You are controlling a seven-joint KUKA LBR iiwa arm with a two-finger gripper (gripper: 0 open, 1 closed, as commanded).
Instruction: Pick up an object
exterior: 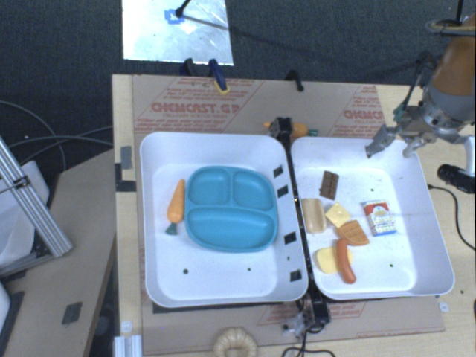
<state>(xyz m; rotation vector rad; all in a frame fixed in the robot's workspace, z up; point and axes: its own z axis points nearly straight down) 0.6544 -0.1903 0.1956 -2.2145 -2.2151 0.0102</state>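
Observation:
My gripper [394, 144] hangs over the far right corner of the right bin [416, 274], fingers spread open with nothing between them. Below it in that bin lie a brown chocolate bar [329, 184], a small red and white box [379, 218], a tan bread slice [313, 215], a yellow cheese piece [338, 215], an orange wedge [354, 233], a red sausage [345, 261] and a pale yellow round piece [326, 259]. The left bin [160, 274] holds a blue divided plate [229, 207] and an orange carrot [175, 201] left of it.
A black clip divider [291, 199] runs between the two bins. Cardboard [245, 103] lies under the bins. A shiny sheet [177, 21] sits on the floor at the back. A metal frame [30, 207] stands at the left.

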